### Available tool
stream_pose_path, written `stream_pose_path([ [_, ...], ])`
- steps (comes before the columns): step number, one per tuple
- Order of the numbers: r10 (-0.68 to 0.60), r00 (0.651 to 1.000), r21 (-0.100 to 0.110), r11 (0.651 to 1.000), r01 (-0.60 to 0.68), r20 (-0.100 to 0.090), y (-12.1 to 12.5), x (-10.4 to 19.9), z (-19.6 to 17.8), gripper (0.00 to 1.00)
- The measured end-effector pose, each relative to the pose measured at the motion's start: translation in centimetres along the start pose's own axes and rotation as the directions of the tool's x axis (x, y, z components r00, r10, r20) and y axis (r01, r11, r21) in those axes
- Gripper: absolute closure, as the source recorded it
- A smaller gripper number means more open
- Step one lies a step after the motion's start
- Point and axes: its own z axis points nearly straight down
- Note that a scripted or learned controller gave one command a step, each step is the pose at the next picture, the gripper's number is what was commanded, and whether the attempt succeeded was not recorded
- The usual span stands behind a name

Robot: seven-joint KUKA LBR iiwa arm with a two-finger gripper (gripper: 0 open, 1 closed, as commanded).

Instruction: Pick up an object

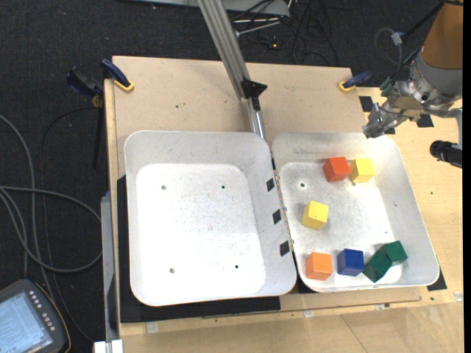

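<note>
The end effector (375,126) is hovering over the bench (309,94) just beyond the far right corner of the right bin (412,197), and whether it is spread or pressed together cannot be told. Inside that bin an orange cube (336,168) is sitting against a yellow cube (362,170) near the far wall, another yellow cube (315,215) is lying alone in the middle, and an orange cube (319,265), a blue cube (351,262) and two green cubes (385,259) are lining the near wall. The left bin (147,197) is lying beside it.
</note>
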Motion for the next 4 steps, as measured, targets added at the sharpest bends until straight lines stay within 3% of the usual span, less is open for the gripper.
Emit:
stream_pose_path([
  [1,0.002,1.000,0.006,1.000,-0.002,-0.001,0.1,0.0,-0.7,1.00],
  [2,-0.002,1.000,0.011,1.000,0.002,-0.004,-0.8,4.5,0.2,1.00],
  [4,-0.004,1.000,0.013,1.000,0.004,-0.005,-4.8,14.0,2.2,1.00],
])
